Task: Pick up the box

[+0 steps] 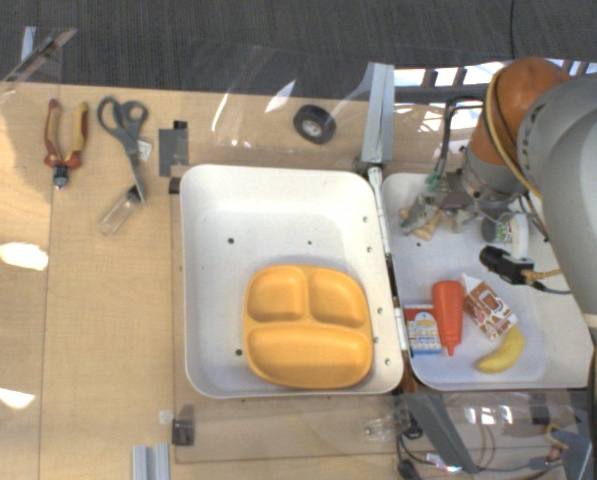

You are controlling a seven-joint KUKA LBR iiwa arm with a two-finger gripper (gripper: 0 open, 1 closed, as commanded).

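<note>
The wooden desk (88, 348) carries two white bins side by side: the left bin (218, 268) near centre, the right bin (558, 363) at 3 o'clock. Toward 10 o'clock lie red-handled pliers (62, 140) and grey scissors (128, 138). A black tape roll (315, 123) sits at 12 o'clock, just beyond the left bin.

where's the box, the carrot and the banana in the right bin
box (423, 330), camera view, on its red and blue top face
carrot (448, 313), camera view, middle of its orange body
banana (504, 352), camera view, middle of its yellow curve
</note>
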